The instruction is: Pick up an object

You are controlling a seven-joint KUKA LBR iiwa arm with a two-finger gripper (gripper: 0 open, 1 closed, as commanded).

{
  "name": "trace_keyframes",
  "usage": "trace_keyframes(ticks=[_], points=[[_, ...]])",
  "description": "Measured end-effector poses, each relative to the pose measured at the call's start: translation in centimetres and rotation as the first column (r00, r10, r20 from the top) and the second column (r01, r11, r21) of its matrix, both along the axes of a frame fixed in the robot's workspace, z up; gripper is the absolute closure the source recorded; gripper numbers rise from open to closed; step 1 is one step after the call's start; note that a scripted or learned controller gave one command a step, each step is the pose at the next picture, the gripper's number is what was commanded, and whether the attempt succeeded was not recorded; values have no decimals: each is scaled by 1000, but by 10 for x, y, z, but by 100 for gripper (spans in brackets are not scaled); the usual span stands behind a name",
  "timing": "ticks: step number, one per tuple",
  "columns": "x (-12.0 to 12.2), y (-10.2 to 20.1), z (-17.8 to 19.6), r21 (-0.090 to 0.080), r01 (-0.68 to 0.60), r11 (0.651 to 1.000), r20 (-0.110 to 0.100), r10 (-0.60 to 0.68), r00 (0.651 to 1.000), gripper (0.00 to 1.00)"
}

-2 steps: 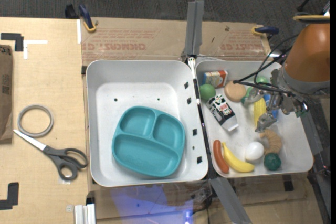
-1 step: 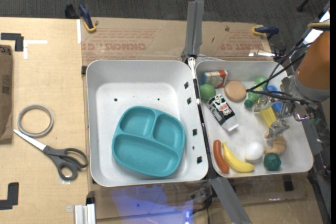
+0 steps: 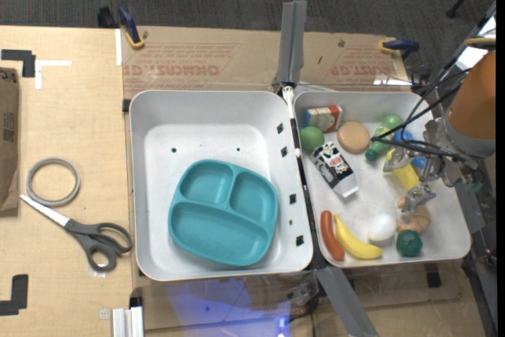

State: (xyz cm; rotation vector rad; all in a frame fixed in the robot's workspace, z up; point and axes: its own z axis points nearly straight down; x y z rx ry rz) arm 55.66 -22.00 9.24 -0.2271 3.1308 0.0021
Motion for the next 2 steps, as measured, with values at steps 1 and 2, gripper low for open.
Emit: trace_keyframes(ticks=[1, 2], points=[[55, 13, 0, -1, -59, 998, 0, 59, 998, 0], [-16, -1, 0, -1, 53, 999, 1, -53, 999, 0]])
